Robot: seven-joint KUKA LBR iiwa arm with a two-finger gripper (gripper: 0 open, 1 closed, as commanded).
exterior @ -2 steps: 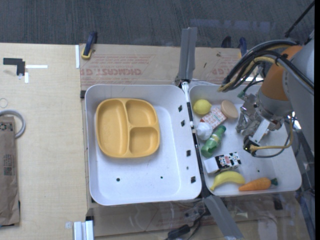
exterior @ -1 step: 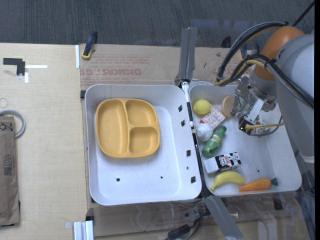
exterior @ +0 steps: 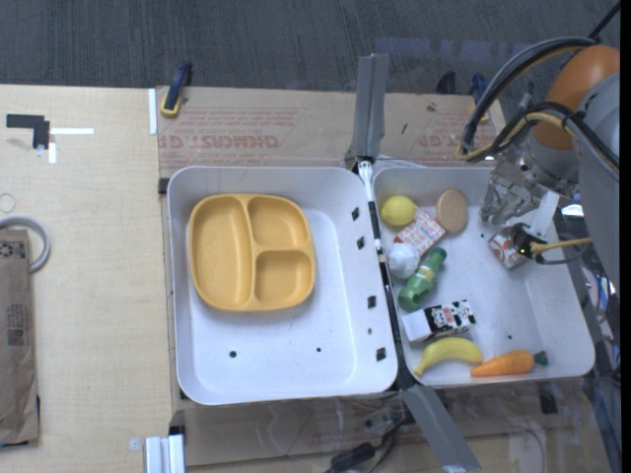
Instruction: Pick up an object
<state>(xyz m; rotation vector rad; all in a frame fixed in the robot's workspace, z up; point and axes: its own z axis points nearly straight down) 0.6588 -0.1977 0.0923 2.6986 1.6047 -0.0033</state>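
The gripper (exterior: pixel 505 203) hangs over the far corner of the right bin (exterior: pixel 532 313), on the side where the arm (exterior: pixel 590 79) comes in. From this slant it is not possible to tell whether the pincer is open or closed. The things to be picked all lie in that same bin, on the gripper's side toward the left bin (exterior: pixel 276 358). Nearest is a tan oval piece (exterior: pixel 453 210), perhaps a biscuit or a small potato, lying near the pincer but apart from it at about the same depth. Beyond it, against the dividing wall, sits a lemon (exterior: pixel 398 210). A red-and-white packet (exterior: pixel 422 233) lies between the lemon and the tan piece and a little nearer the camera. Below that come a white round thing (exterior: pixel 402 258) and a green bottle (exterior: pixel 421 276), just beside each other. A black-and-white carton (exterior: pixel 441 320) lies further toward the near edge. Along the near wall, well apart from the pincer, lie a banana (exterior: pixel 449 353) and a carrot (exterior: pixel 505 364), almost end to end. The left bin bears a yellow divided plate (exterior: pixel 252 251).
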